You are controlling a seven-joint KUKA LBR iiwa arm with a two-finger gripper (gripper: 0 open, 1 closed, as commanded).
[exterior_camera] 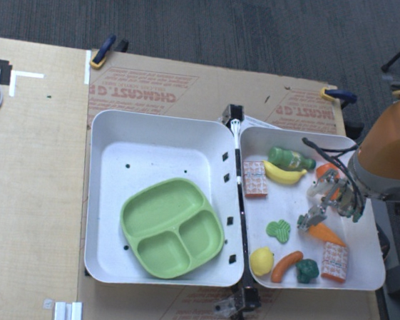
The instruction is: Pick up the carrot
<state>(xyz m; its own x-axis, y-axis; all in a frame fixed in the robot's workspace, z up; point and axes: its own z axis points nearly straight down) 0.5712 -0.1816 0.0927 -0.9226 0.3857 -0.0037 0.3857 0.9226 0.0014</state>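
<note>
Gripper low in the right bin, fingers apart or together: cannot tell. Carrot lies on the bin floor just right of the fingertips, seemingly touching. Broccoli leaf left of gripper. Banana and green bottle toward the far wall. Lemon, sausage near front. Green tray in left bin.

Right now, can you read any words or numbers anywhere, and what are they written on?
"CHEMCAST GP": red print, seen upside down and repeated, on the cardboard sheet under the bins; the letters are blurred, so this reading is unsure.
Small red-and-white box beside the banana: print too small to read.
Second red-and-white box: too small to read.
</note>
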